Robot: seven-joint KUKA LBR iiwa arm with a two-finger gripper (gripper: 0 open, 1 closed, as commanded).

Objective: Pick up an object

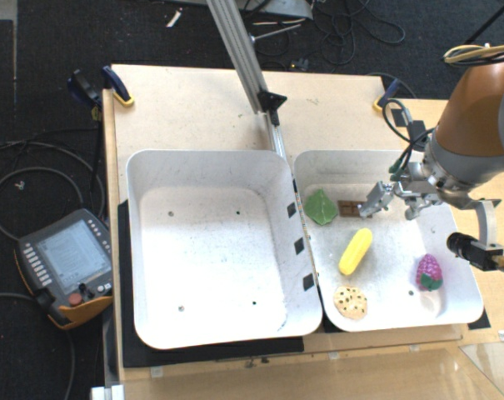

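The right bin (451,307) holds several small objects. A green leaf-shaped piece (321,207) lies at its left, with a small brown block (348,208) just right of it. Below them rest a yellow corn-like piece (356,251), a round cookie (350,302) and a purple-pink berry (429,272) at the right. My gripper (393,201) hangs over the bin's upper middle, right of the brown block and above the corn. Its fingers (373,202) stand spread apart with nothing between them.
The left bin (152,307) sits beside the right one, a divider edge with black clips between them. A slanted metal rail (239,44) runs down from the top to the bins' back edge. A teach pendant (64,261) lies left of the bench.
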